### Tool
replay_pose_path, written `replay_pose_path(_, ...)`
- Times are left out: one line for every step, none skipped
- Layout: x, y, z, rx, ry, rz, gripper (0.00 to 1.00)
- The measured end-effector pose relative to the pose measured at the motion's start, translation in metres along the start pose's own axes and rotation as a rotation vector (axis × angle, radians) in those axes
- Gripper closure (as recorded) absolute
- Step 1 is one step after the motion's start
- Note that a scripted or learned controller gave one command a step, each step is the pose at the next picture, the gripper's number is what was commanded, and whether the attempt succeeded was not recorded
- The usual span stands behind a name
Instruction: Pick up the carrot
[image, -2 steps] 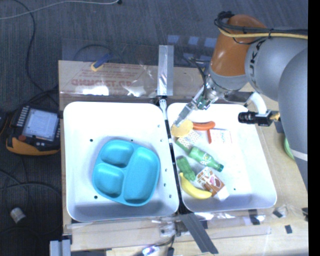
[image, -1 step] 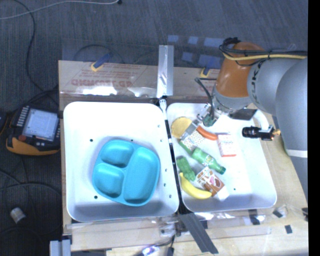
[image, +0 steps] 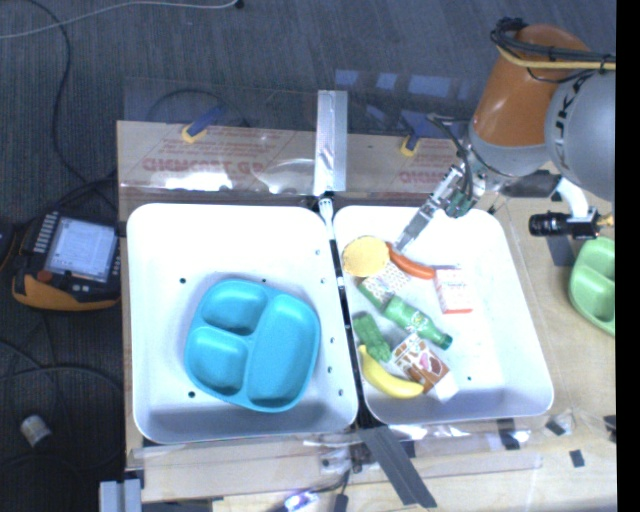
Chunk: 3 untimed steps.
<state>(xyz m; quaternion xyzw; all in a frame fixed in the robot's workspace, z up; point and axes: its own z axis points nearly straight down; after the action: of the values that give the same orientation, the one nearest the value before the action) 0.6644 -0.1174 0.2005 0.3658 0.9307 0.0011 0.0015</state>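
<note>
Apparently early: carrot lies in right bin beside yellow ball. Gripper just above it; finger spread unreadable, nothing visibly held. Grasp, lift remain.

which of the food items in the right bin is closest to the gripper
The carrot. The gripper sits right at its upper end, while the lemon, green bottle and banana lie farther toward the bin's left and near side.
</note>
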Motion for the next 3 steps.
replay_pose_path(0.017, 0.011, 0.090, 0.003, 0.000, -0.065, 0.00)
replay_pose_path(0.014, 0.014, 0.103, 0.002, 0.009, -0.057, 0.00)
replay_pose_path(-0.001, -0.007, -0.006, 0.002, -0.002, -0.133, 0.00)
